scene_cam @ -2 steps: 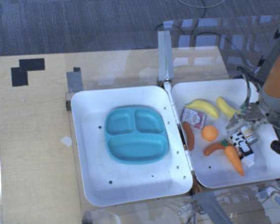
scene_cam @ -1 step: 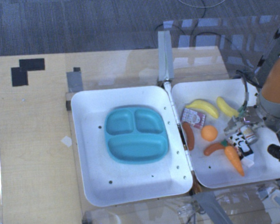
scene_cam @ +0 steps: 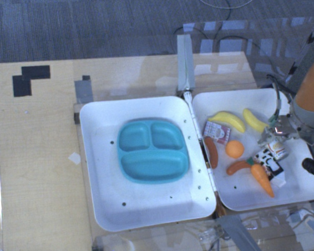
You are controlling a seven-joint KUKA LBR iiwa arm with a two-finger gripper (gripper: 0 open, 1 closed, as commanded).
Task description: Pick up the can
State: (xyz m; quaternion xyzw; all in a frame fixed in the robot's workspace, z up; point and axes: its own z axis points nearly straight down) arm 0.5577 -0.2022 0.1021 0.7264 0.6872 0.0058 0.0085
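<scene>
Camera view: can (scene_cam: 277, 148) beside carrot (scene_cam: 261, 179), sausage (scene_cam: 238, 167) and orange (scene_cam: 235, 149); fingers' (scene_cam: 274, 132) state unclear.

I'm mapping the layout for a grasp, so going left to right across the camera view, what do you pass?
Blue divided tray → hot dog → orange → carrot → can → gripper.
</scene>
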